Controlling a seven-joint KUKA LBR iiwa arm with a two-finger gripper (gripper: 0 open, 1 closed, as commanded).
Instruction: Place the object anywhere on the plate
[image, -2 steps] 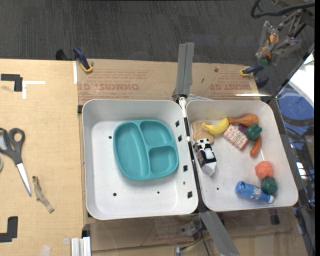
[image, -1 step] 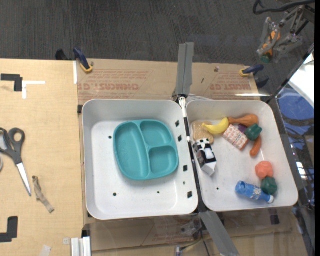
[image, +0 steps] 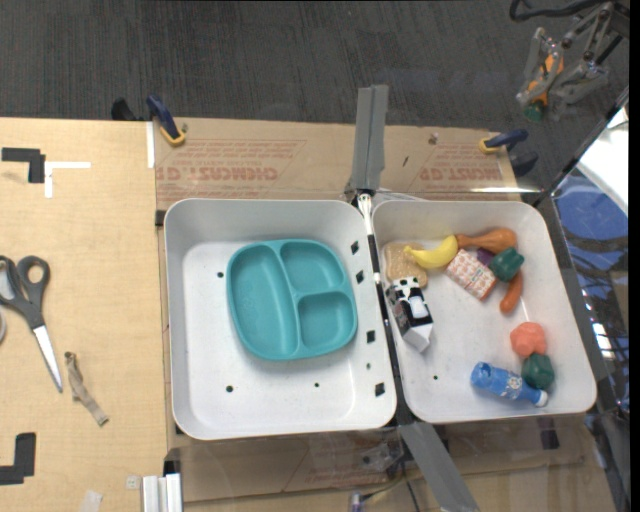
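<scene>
In the camera view, the plate is a teal one with three compartments. It sits in the middle of the left bin and has nothing on it, so the placing is not yet done.

Everything you might pick is in the right bin. A banana lies in the far-left part of that bin, with a black-and-white carton nearer you, close to the wall the two bins share. A pink box, a carrot and a blue bottle lie further right. The task does not name which one is meant, and nothing here settles it.

The gripper looks to be the metal assembly at the top right corner, above and beyond the right bin and well apart from every item. It is too small and cluttered to tell how it is set or whether it has hold of anything.

The relation that matters is this: every item lies down and to the left of the tool, and the plate lies further left again, across the shared wall. The carton's long axis runs roughly front to back, while the bottle's runs nearly left to right.
</scene>
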